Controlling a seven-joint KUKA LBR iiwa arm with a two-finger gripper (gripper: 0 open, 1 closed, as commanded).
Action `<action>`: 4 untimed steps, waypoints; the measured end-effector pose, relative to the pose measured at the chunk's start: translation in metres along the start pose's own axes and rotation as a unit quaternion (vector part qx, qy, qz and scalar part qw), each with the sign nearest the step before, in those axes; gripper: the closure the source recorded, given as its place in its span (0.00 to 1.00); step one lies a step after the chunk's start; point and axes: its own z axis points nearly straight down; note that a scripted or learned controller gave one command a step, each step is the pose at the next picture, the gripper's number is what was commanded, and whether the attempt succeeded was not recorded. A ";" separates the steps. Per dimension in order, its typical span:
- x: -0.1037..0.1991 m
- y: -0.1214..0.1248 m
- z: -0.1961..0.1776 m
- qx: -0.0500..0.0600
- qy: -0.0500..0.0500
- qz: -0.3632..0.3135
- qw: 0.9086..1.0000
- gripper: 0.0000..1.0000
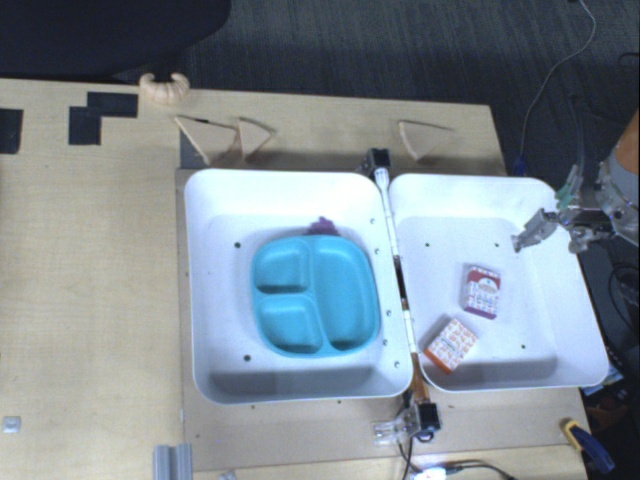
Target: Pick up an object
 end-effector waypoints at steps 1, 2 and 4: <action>-0.020 -0.020 0.127 -0.005 -0.002 0.001 1.000 0.00; -0.019 -0.018 0.115 -0.006 0.000 0.000 1.000 1.00; 0.073 -0.022 0.014 -0.001 0.001 -0.001 1.000 1.00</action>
